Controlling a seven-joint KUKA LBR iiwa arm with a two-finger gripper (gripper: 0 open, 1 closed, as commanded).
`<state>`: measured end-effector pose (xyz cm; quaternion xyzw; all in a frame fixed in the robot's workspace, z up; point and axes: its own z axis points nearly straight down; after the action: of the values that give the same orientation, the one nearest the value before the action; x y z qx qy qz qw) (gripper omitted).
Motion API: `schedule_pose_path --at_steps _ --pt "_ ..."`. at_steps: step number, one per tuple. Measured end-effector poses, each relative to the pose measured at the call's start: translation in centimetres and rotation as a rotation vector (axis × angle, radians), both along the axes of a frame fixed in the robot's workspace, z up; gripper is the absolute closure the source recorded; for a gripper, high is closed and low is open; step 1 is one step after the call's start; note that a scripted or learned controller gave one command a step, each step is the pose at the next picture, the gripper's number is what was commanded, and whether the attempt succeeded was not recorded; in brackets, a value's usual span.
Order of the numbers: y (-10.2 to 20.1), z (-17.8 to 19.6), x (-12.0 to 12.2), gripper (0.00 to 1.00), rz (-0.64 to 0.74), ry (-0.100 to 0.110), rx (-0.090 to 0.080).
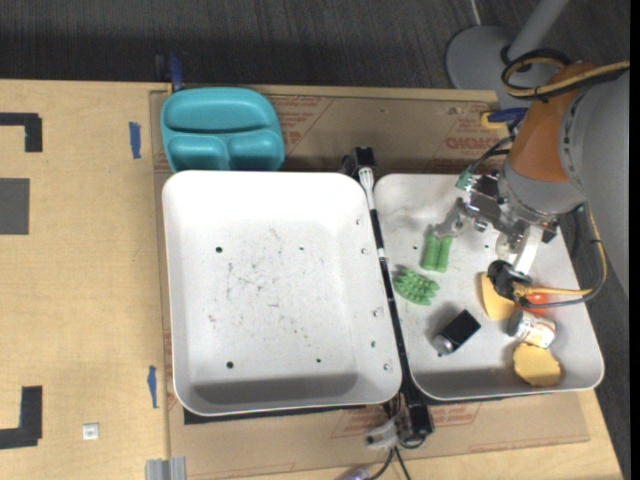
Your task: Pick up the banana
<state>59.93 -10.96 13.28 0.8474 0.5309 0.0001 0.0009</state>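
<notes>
Grey arm (600, 128) reaching in from view's right, orange band (538, 148) above wrist (530, 193), pincer (478, 218) low

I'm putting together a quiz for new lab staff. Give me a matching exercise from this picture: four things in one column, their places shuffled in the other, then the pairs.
Things
1. teal tray
2. green block
3. black box
4. yellow lump

Places
A. right bin, its lower right corner in the view
B. on the bench, behind the left bin
C. right bin, middle, towards its lower wall
D. right bin, upper half, left of centre

Pairs: 1-B, 2-D, 3-C, 4-A
</notes>
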Motion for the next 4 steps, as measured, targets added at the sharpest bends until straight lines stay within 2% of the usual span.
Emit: schedule_pose_path --at_steps 1,2,3,4 --pt "8.4 5.2 -5.2 0.00 0.091 0.004 0.004" --pt "16.0 5.1 -10.5 0.00 0.013 0.006 0.003" --pt "26.2 1.8 -12.1 0.00 0.158 0.006 0.002" --pt "32.2 -4.7 -12.0 0.00 0.426 0.002 0.002"
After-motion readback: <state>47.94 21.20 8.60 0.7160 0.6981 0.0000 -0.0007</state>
